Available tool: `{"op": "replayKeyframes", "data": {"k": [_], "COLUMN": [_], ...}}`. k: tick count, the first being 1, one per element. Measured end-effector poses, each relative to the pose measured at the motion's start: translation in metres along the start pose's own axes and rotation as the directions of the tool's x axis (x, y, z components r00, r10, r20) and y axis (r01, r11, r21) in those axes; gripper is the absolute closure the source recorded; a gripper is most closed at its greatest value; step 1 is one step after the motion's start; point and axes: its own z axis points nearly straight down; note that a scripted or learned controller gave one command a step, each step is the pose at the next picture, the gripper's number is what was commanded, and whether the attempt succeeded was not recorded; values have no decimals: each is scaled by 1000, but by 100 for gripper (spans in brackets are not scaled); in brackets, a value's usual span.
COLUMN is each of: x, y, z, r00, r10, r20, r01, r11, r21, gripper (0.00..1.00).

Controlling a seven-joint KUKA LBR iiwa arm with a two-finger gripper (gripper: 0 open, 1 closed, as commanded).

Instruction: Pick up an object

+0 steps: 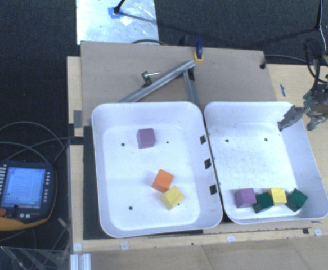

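Hovering at the top-right corner of the right bin (299, 151), the gripper (300, 120) sat over the rim w/ its two fingers spread apart and nothing between them. One finger (290, 118) pointed down-left over the bin's edge, the other lay just right of it. Grey arm came in from the right edge.

Right bin held four blocks in a row along its near wall: purple block (245, 197) at left, then dark green block (262, 202), yellow block (278, 195), second green block (296, 199) nearest the corner; the last three looked touching or nearly so. All sat well apart from the gripper.

Left bin (104, 167) held three more: purple cube (145, 138) toward the back, orange cube (162, 180) and yellow cube (172, 197) touching, nearer the front.

Teach pendant (20, 194) lay off the bench at left w/ its cable looped on the dark floor
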Motion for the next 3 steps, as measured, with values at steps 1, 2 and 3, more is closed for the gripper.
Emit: {"op": "replayKeyframes", "data": {"k": [1, 2, 3], "x": [0, -7, -7], "y": [0, 2, 2], "z": [0, 44, 107], "r00": [1000, 1000, 1000], "r10": [0, 3, 3], "r20": [0, 0, -1], "r01": [0, -3, -3], "r11": [1000, 1000, 1000], "r21": [0, 3, 6], "gripper": [0, 0, 0]}}
